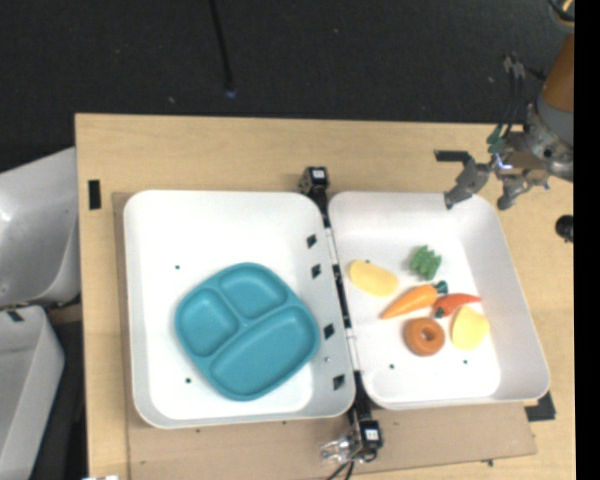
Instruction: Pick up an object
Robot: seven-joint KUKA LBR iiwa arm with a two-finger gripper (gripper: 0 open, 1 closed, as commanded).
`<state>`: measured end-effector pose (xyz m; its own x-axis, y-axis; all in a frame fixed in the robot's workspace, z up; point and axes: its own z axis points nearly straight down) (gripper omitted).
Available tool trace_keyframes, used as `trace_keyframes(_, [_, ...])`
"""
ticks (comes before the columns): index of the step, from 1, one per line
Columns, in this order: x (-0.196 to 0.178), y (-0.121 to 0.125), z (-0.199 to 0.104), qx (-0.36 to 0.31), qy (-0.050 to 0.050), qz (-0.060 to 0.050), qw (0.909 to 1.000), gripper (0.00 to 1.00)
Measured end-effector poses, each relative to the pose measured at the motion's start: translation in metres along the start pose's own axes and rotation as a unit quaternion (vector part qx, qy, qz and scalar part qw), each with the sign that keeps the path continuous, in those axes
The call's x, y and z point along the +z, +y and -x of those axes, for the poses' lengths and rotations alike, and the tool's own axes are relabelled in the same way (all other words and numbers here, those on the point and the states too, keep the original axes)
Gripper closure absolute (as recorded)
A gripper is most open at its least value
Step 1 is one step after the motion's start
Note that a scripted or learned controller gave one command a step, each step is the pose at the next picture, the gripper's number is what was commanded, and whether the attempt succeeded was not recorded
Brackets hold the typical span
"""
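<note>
Targets: donut (424,336), lemon (469,328), carrot (414,300) bunched near front of right bin (510,268) | broccoli (425,261) sits apart, pick that | gripper (487,190) over far rim, fingers spread, holding nothing; drop straight down.

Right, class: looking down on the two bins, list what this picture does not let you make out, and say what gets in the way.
1. Arm: cut off by the camera view's right edge.
2. Hand: small and blurred above the right bin's far rim, so its fingers' state cannot be read.
3. Red piece: partly tucked between the carrot and a yellow piece; its kind is unclear.
4. Green item: too small to identify.
</note>
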<state>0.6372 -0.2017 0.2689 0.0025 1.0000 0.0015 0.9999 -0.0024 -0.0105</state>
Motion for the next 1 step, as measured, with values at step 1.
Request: trace_keyframes(1, [-0.0079, 0.0021, -0.0005, -0.001, -0.001, 0.006, 1.0000, 0.00])
